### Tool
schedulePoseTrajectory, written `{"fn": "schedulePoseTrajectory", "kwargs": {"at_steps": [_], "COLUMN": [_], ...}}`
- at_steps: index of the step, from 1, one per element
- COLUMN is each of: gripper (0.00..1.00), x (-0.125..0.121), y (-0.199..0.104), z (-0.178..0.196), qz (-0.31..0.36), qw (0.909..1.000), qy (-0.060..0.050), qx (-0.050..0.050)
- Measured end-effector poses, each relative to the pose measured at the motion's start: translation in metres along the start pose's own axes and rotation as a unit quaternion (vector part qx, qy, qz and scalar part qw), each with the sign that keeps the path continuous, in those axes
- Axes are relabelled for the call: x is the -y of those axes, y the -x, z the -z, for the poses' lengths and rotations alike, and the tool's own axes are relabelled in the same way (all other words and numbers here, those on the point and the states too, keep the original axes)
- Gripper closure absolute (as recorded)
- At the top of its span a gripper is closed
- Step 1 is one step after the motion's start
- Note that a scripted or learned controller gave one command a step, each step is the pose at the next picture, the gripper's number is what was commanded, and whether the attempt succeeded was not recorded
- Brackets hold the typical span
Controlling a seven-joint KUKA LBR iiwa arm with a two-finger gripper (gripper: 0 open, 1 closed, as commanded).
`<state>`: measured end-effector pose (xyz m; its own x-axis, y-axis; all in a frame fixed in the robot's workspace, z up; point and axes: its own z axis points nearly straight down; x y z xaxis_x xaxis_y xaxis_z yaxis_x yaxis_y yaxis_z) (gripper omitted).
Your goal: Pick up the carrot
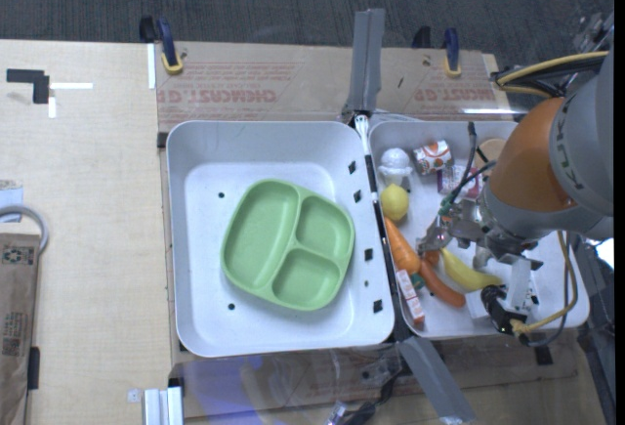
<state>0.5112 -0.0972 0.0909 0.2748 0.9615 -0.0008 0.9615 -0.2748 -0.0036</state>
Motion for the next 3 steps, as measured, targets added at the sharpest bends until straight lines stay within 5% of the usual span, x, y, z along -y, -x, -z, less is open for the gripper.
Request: {"fn": "schedulePoseTrajectory", "kwargs": {"at_steps": [1, 2, 3], "gripper": [1.00, 1.00, 1.00], "x": [0.000, 0.026, 0.023], "y": [0.001, 0.032, 0.008], "z": [0.009, 0.000, 0.129], "qz": [-0.001, -0.161, -0.352], "qw": [1.0000, 0.9870, 0.9359], "qy": [-0.001, 0.001, 0.000], "qx": [0.000, -0.001, 0.001]}}
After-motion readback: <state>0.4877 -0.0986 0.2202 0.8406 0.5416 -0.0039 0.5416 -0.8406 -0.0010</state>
